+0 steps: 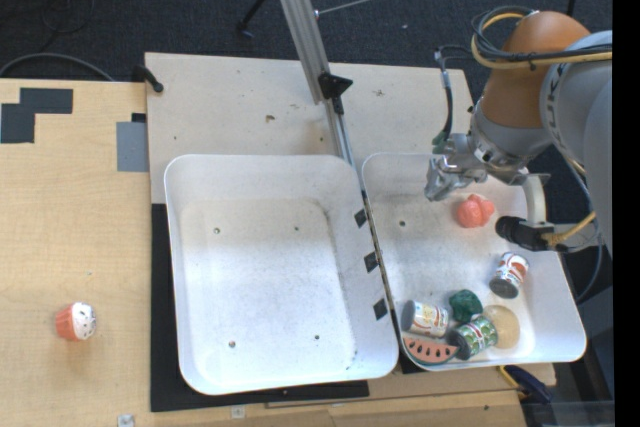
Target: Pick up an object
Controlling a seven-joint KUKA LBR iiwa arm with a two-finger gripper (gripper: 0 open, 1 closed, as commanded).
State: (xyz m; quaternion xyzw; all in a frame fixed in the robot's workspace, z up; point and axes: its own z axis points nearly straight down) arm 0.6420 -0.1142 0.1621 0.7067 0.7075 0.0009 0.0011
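Note:
My gripper (441, 181) hangs over the back of the right bin (420, 235), its fingers pointing down with nothing visible between them. An orange-red lumpy object (475, 210) lies just right of the gripper, apart from it. Further forward along the bin's right side lies a small red and white can (510, 273). At the front corner sit a yellow-labelled can (428, 317), a dark green object (464, 303), a green can (476, 335), a tan round piece (505, 325) and a watermelon slice (428, 351).
The left bin (265, 265) stands beside the right one, with black clips along the shared rim. A metal rail (305, 25) slants up behind the bins. A small orange and white object (75, 321) lies on the wooden surface at far left.

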